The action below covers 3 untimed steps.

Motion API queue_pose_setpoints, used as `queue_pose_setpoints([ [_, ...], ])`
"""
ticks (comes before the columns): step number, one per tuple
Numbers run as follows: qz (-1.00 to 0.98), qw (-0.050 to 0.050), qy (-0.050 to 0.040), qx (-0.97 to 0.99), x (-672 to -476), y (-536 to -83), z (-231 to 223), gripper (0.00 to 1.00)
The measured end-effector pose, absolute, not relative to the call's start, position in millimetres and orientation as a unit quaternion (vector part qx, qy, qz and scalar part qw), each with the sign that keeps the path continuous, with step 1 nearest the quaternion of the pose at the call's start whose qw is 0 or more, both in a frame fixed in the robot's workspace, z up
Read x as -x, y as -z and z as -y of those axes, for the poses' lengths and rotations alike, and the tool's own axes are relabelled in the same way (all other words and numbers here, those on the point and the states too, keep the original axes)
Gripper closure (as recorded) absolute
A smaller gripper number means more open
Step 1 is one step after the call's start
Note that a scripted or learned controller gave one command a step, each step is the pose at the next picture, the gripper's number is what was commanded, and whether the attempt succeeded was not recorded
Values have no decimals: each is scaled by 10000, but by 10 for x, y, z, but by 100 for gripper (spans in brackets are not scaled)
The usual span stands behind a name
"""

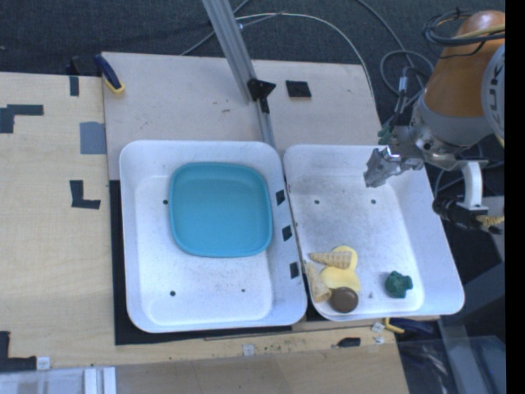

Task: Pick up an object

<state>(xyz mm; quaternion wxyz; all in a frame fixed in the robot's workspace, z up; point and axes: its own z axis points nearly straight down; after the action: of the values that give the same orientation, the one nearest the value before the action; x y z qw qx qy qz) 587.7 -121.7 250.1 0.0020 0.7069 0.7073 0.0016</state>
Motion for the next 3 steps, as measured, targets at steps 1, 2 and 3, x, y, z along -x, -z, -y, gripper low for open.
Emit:
queue_pose_setpoints([
  [1,-7073,10,-8,-7069,-5881,-2832,1216,100],
  [2,-7085,-4,-1,-7057,-5833,-2784,738,100],
  [3,-7084,-5,0,-7058,-5626,-2726,278,100],
])
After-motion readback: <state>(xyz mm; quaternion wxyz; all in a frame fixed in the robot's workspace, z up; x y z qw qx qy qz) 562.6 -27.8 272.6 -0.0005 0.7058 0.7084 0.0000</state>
